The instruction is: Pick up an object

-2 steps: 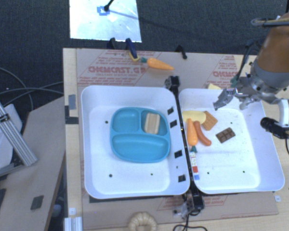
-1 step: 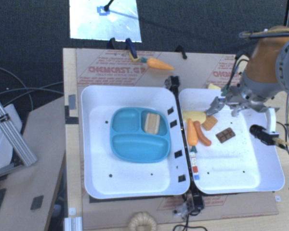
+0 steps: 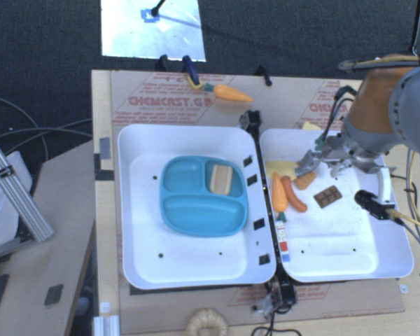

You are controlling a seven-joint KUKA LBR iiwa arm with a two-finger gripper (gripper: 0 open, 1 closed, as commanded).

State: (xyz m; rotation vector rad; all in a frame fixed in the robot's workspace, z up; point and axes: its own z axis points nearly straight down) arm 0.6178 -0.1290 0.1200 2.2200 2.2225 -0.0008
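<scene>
I see the end effector [image 3: 313, 165] low in the right bin [image 3: 350, 257], at a small orange piece [image 3: 305, 180]; whether it is open or closed I cannot tell. Just beside lie a carrot [image 3: 278, 192], a sausage [image 3: 294, 194] and a brown chocolate square [image 3: 327, 197]. The left bin [image 3: 147, 257] holds a blue plate [image 3: 196, 198] with a slice of bread [image 3: 220, 179]. My concern: these items sit close together, so a grasp could nudge a neighbour or pinch only an edge and slip.
</scene>
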